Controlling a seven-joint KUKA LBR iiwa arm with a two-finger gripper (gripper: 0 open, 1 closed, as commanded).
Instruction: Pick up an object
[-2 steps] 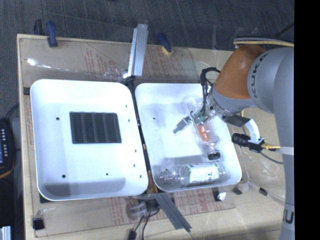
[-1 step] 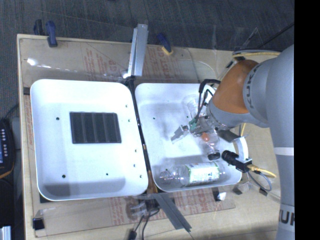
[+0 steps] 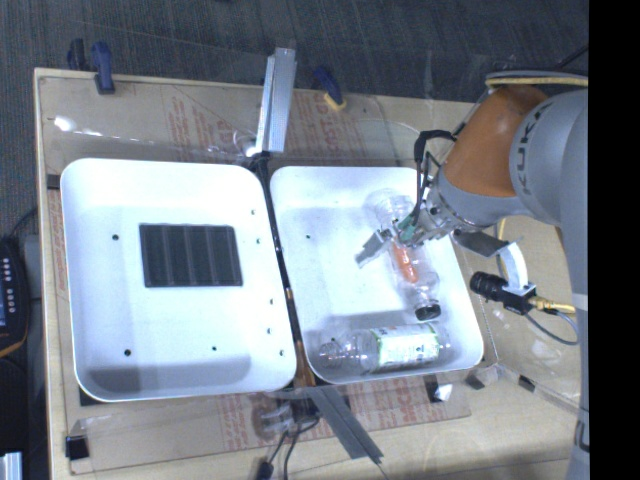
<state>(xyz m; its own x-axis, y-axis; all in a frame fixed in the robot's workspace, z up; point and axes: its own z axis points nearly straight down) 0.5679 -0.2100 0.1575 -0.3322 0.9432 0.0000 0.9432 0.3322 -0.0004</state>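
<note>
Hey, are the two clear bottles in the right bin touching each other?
Cannot tell. In the camera view the upright-lying bottle with the orange inside ends at its black cap just above the labelled bottle; clear plastic and glare hide any gap.

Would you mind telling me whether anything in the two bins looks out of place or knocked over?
Nothing looks spilled or damaged. In the right bin, one clear bottle lies on its side along the near wall, and another lies tipped beside the claw. The left bin has a dark grille.

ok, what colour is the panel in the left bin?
Dark grey, ribbed panel, clear in the camera view.
</note>
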